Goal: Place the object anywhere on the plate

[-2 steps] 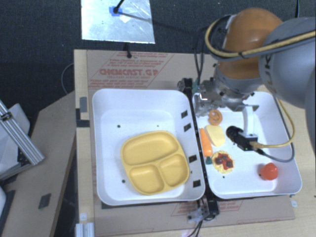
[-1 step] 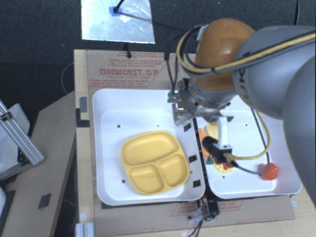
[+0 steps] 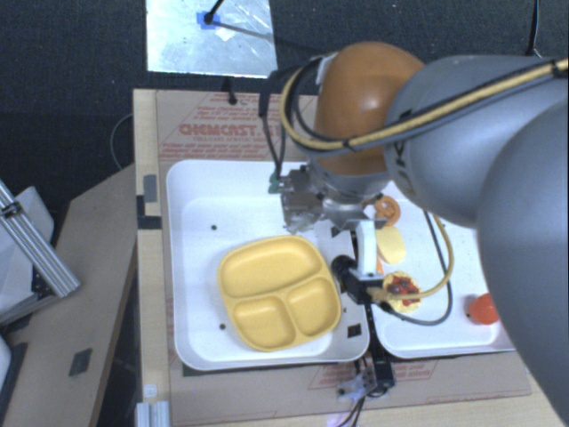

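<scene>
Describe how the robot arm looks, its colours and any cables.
The arm is smooth grey, with a rounded orange section above the wrist. Yellow and black cables loop around that section. The end effector below is metallic grey.

I see a smooth, matt yellow plastic plate [image 3: 267,278] in a glossy white plastic bin [image 3: 191,238], over rough brown cardboard [image 3: 209,118].

Yellow three-compartment plate [image 3: 279,292] lies flat in the left white bin [image 3: 200,212]
</scene>
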You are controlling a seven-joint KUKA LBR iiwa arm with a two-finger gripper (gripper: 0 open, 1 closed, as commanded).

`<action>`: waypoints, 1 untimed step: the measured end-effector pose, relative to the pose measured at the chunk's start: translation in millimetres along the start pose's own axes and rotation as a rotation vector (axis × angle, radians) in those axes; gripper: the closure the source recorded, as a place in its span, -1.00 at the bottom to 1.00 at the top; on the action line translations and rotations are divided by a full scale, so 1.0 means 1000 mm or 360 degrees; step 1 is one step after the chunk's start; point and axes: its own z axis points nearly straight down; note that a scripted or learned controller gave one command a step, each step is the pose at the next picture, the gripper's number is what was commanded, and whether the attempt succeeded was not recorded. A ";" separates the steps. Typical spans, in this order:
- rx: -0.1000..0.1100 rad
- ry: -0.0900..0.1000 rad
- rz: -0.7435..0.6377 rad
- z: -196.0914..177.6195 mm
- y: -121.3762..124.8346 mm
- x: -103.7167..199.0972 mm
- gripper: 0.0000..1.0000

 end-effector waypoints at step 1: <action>-0.0001 -0.0002 0.0010 0.000 0.001 -0.003 -1.00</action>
